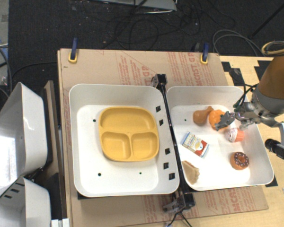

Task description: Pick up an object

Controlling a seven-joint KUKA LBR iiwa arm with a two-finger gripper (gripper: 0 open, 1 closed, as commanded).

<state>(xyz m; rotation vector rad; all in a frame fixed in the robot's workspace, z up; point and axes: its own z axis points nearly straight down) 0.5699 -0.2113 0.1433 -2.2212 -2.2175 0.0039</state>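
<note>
1. Where the arm (274, 82) comes in over the right edge of the worktop (113, 65), its tool (231, 119) hangs low over the right bin (262, 167), near that bin's far right corner.
2. Whether the tool is spread or pressed together cannot be told from this view.
3. An orange fruit (216, 117) lies just beside the tool, with a brown pear (201, 115) touching it on the side toward the divider.
4. A pinkish white object (235, 135) sits just under the tool.
5. A small carton (195, 144) lies mid-bin, a chocolate donut (239, 160) near the right wall, and a bread slice (191, 171) in the near left corner.
6. A yellow divided plate (129, 133) rests in the left bin (80, 174).
</note>
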